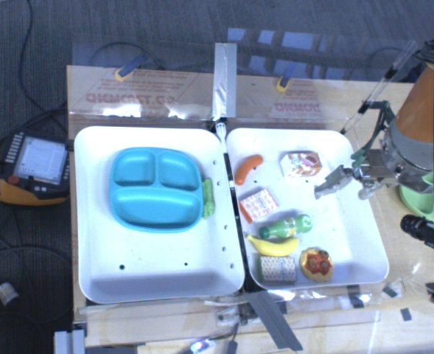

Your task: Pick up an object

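The right bin [364, 234] holds several small items: an orange sausage-shaped piece [247, 168], a red and white wrapped packet [301, 164], a red and white box [259, 203], a green bottle [284, 227] lying on its side, a yellow banana [273, 245], a grey striped piece [278, 269] and a red fruit-like item [316, 264]. My gripper [342, 192] hangs over the right side of this bin, right of the packet and above the bottle. Its fingers are spread open with nothing between them.
In the left bin [99, 271] lie a blue divided plate [158, 186] and a thin green item [208, 196] against the right wall. A handheld device [32, 164] sits on the floor at left. A green object [419, 198] stands right of the bins.
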Robot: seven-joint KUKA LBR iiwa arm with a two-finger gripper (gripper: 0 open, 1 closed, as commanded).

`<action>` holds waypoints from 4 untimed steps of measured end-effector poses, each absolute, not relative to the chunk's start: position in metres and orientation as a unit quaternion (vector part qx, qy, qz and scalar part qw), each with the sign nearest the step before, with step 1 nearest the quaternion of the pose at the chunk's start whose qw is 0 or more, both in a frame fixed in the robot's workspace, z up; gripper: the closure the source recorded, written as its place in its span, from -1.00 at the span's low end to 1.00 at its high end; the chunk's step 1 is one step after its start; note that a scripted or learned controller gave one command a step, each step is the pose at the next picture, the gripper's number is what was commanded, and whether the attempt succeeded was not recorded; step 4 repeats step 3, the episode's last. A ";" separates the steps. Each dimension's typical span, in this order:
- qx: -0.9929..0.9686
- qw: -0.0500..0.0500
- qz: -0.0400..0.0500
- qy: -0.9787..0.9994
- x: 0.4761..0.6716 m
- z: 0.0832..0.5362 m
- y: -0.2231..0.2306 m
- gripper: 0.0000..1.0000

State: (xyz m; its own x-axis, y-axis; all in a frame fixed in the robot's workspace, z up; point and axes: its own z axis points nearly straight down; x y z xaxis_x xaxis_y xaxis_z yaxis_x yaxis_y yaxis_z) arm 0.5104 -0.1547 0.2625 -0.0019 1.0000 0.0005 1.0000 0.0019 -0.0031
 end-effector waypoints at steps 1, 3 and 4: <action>-0.730 0.001 0.001 -0.684 0.495 0.252 -0.172 -1.00; -0.736 -0.006 -0.007 -0.677 0.489 0.104 -0.105 -1.00; -0.736 -0.006 -0.007 -0.677 0.489 0.104 -0.105 -1.00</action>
